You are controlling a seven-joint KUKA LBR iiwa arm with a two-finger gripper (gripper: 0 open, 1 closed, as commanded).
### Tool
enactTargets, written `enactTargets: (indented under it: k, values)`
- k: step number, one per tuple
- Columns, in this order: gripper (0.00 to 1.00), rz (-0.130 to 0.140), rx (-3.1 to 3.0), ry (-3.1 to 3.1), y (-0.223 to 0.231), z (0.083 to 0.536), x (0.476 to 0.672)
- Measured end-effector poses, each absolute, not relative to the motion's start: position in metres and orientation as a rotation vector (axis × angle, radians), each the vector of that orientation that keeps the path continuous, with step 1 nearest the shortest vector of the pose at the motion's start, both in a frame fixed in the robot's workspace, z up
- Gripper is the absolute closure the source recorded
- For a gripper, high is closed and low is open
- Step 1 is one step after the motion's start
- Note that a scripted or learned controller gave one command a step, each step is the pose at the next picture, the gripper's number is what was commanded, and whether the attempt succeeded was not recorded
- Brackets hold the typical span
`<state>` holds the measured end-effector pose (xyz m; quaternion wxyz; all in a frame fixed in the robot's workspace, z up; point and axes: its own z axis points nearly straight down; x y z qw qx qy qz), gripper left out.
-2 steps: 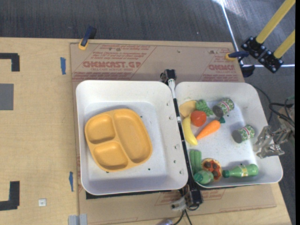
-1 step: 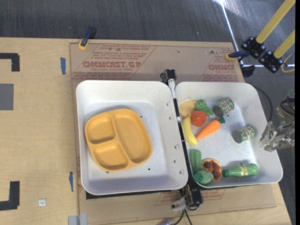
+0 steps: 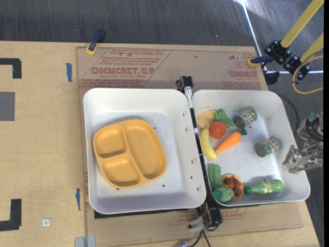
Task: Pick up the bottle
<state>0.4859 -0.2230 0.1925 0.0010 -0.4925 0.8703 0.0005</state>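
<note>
Bottle: we see it lying on its side at about five o'clock in the right bin, green body with a red-and-white label whose writing is too small for us to read, its narrow end pointing toward nine o'clock.
Gripper: we find a metallic assembly at the right bin's three o'clock rim, apart from the bottle; we cannot tell how wide it stands, and we see nothing held in it.
Right bin neighbours: at the bottle's nine o'clock we see a small round pizza piece and green vegetables; two cans with green labels sit higher up; a carrot, tomato and banana lie toward ten o'clock.
Left bin: we see a yellow three-compartment plate at its centre.
Writing: on the cardboard sheet beneath the bins, at twelve o'clock, we read red lettering "CHEMCAST", repeated partly at the sheet's right end.
</note>
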Motion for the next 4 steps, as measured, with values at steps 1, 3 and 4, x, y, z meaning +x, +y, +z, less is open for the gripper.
enactTargets:
  k: [1,3,4]
  values:
    - [1.00,0.002,-2.002,2.419,-0.223,0.183,0.480]
    - [1.00,0.003,-2.731,1.549,-0.214,0.167,0.480]
    - [1.00,-0.017,-2.858,1.288,-0.163,0.088,0.483]
